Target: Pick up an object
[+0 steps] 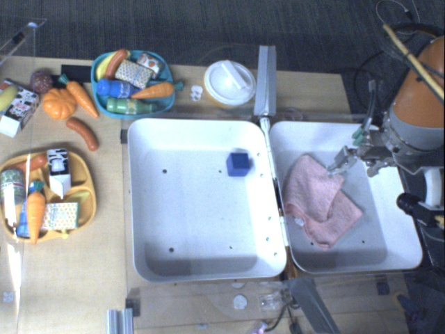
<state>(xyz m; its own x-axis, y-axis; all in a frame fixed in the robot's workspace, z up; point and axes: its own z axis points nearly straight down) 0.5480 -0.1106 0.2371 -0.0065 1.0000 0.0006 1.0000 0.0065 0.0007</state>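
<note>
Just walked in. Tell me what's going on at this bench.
A grey arm with an orange band reaches in from the right, its gripper poised over the right bin, just at the upper edge of a crumpled pink cloth lying there. Nothing can be seen between its fingers, so no pick has been made yet. A small blue block sits alone in the left bin, away from the arm.

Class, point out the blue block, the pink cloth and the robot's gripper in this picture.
blue block (238, 163): camera view, top face.
pink cloth (320, 199): camera view, middle fold.
gripper (341, 161): camera view, between its fingertips.
</note>
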